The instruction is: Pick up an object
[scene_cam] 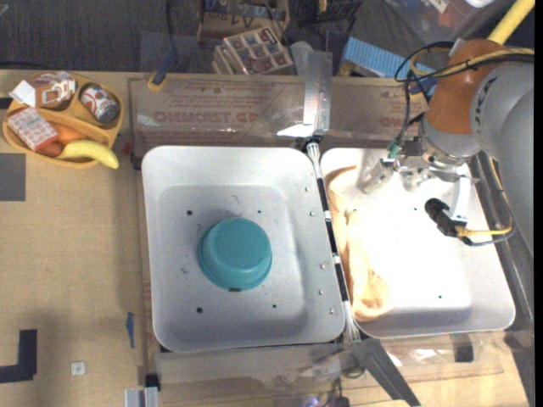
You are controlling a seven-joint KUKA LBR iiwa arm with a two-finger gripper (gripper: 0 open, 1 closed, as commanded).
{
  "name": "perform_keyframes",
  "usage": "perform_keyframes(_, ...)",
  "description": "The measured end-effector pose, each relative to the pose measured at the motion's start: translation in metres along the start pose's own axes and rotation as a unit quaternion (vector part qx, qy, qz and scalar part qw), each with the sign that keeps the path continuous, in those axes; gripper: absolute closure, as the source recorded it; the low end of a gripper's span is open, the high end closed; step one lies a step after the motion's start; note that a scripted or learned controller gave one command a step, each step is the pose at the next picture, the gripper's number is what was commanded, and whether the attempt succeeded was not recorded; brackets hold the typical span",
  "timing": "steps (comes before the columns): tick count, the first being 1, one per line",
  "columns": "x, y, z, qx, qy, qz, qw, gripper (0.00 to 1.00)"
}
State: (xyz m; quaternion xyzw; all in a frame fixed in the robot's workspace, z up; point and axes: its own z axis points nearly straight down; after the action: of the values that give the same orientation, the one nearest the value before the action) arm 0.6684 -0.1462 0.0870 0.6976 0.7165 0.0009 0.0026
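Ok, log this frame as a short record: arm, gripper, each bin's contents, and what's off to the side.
arm: grey with orange band, reaching in from the right
gripper: over the right bin's far end; nothing seen between its fingers
left bin: holds a teal bowl, upside down, near the middle
right bin: has a tan, flat item along its left wall
side: yellow tray with a banana, far left of the bench

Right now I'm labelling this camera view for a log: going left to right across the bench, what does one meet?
yellow tray of snacks with a banana → left white bin → teal bowl → right white bin → gripper, under the arm's orange band.
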Motion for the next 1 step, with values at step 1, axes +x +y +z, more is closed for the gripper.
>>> perform_keyframes(1,-0.0576,-0.0184,-0.0566,0.000,0.000,-0.034,0.9994,0.00)
